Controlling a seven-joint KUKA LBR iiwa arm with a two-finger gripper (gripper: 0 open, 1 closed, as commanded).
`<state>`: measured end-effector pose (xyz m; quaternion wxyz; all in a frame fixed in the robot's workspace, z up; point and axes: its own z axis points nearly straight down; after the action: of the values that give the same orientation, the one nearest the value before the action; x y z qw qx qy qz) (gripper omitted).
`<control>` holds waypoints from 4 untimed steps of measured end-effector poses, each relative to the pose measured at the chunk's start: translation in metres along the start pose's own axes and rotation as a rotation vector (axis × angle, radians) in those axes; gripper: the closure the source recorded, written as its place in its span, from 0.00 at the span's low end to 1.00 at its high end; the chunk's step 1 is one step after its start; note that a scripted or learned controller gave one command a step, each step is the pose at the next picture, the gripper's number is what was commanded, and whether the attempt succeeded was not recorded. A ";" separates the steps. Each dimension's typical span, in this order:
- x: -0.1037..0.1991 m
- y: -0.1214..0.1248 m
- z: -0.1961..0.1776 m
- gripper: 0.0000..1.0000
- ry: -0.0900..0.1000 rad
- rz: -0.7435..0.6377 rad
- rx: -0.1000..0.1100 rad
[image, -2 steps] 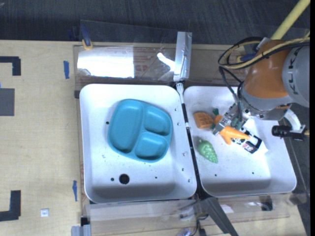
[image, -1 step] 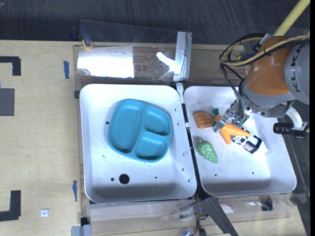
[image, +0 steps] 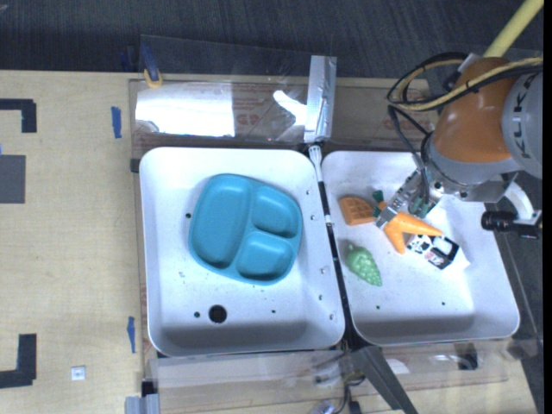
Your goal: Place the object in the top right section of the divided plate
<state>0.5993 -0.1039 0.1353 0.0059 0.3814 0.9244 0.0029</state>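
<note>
The gripper sits in the right bin, upper middle of it; jaw state cannot be told. Orange objects lie just beside it. The blue divided plate occupies the left bin, rims uncrowded.

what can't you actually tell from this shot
- End effector, camera view: the wrist above hides its fingers, so open or shut, and any grip on the orange object, is unclear.
- Black-and-white item: too small and blurred to identify.
- Green object: too small to name.
- Dark spot in the left bin: hole or object, unclear.
- Blue divided plate: fully visible.
</note>
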 end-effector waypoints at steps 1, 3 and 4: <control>-0.001 0.002 -0.011 1.00 -0.004 0.000 -0.005; -0.001 0.013 0.005 1.00 0.005 -0.220 0.006; -0.002 0.015 -0.007 1.00 -0.003 -0.220 0.000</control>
<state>0.6111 -0.0945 0.1430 0.0077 0.2775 0.9607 0.0019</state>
